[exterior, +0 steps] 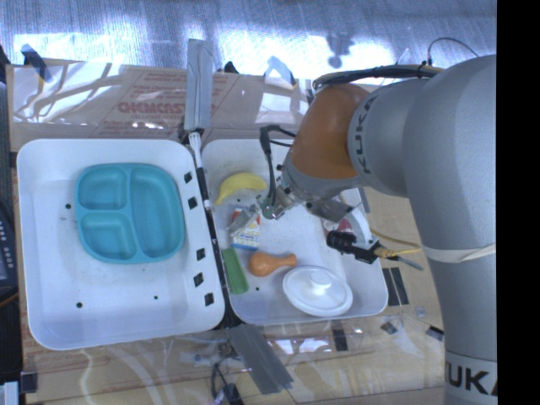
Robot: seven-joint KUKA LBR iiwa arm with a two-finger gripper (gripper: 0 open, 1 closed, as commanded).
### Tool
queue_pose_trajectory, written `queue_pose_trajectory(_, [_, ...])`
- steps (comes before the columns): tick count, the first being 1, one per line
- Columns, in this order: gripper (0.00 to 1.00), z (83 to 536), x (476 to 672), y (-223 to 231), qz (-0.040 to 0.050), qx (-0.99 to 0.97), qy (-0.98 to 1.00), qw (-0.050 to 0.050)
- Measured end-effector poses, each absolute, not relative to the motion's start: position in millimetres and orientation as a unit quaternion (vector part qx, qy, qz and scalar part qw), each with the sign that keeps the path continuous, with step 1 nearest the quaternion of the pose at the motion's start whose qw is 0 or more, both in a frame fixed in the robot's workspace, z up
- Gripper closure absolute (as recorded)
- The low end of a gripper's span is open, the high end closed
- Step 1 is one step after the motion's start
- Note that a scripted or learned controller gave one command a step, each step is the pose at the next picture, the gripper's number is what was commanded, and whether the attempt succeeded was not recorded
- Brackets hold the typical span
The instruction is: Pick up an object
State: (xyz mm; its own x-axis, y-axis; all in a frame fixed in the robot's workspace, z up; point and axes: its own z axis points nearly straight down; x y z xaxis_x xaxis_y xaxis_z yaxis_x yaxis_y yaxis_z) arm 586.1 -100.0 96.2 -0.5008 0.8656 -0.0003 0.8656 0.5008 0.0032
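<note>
- Camera view: two shallow white bins sit side by side; the left bin (pixel 42 226) contains a turquoise divided plate (pixel 129 212) lying flat near its centre
- The right bin (pixel 371 298) contains a yellow banana (pixel 240 185), a green stick (pixel 234 270) along the left wall, an orange pear-shaped toy (pixel 270 263), a round white lid (pixel 317 290) and a small printed packet (pixel 245 236)
- The arm (pixel 422 142) reaches in from the right, its orange band (pixel 329 133) above the right bin
- The gripper (pixel 272 209) is low in the right bin, just beside the banana and above the packet
- Finger state: cannot tell; no object is visibly between them
</note>
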Motion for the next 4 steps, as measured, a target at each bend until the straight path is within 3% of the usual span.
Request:
queue_pose_trajectory(1, [0.00, 193, 650.8, -78, 0.0000, 0.494, 0.870, 0.001])
queue_pose_trajectory(2, [0.00, 90, 646.3, -105, -0.0007, 0.479, 0.878, -0.001])
queue_pose_trajectory(3, [0.00, 91, 642.5, -110, -0.0008, 0.414, 0.910, -0.002])
queue_pose_trajectory(4, [1.00, 100, 643.1, -110, -0.0013, 0.413, 0.911, -0.003])
